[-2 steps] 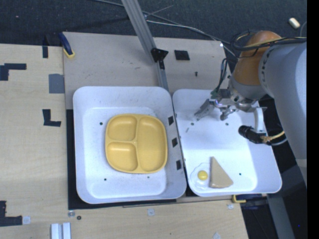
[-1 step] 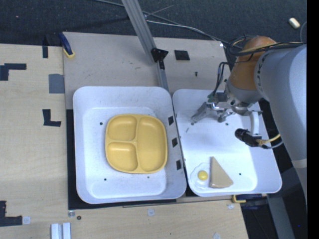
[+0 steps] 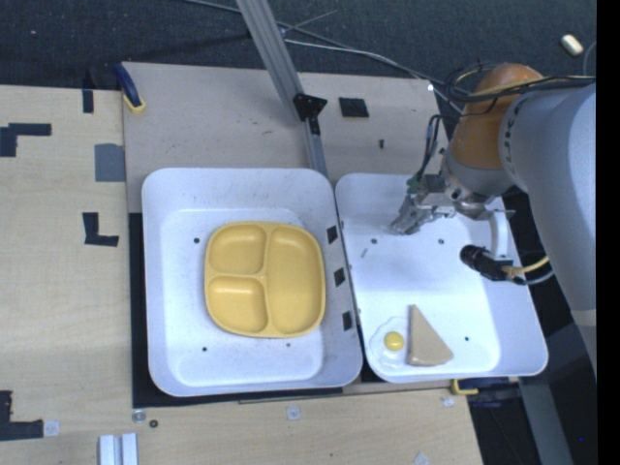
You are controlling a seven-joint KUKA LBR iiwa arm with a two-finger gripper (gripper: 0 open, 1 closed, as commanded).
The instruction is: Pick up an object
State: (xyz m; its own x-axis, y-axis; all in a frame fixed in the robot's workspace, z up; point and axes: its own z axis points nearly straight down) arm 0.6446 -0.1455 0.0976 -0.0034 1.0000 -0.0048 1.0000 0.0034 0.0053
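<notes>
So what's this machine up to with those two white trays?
A grey robot arm reaches in from the right, its gripper low over the right bin, near the bin's far end. Nothing is between its fingers. A tan wedge and a small yellow piece lie at that bin's near edge. A yellow divided plate sits in the left bin.

Divided plate (image 3: 264, 280) in left bin (image 3: 165, 201); wedge (image 3: 424, 338) and small ball (image 3: 393, 340) at right bin's (image 3: 504, 347) near edge.
</notes>
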